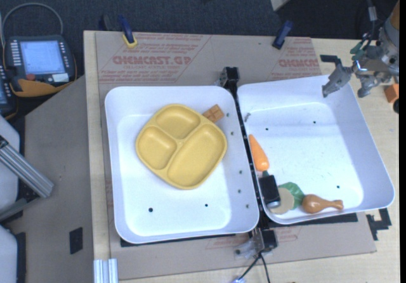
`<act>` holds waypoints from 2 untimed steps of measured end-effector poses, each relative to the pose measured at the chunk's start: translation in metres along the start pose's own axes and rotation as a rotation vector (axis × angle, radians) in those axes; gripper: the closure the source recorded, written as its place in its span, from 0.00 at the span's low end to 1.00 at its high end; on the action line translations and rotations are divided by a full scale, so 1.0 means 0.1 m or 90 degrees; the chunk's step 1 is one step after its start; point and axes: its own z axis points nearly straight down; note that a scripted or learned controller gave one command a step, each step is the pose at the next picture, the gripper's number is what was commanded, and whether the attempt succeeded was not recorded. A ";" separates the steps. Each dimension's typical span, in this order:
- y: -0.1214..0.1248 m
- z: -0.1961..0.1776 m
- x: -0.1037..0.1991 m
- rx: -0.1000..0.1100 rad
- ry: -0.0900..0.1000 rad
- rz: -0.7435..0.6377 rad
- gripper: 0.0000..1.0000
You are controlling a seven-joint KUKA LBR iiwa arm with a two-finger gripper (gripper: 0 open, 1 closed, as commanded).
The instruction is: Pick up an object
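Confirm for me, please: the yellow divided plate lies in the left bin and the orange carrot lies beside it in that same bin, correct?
Not quite. The camera view shows the yellow divided plate in the left bin, but the orange carrot lies in the right bin.

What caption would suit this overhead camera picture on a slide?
Open gripper above right bin's far corner; carrot, drumstick near; yellow plate left.

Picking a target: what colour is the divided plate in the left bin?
Yellow. The divided plate in the left bin shows clearly in the camera view.
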 end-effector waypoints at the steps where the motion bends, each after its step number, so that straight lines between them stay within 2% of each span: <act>1: 0.02 -0.08 0.01 -0.009 -0.002 -0.002 0.00; 2: -0.02 0.53 0.04 -0.006 -0.001 -0.002 0.00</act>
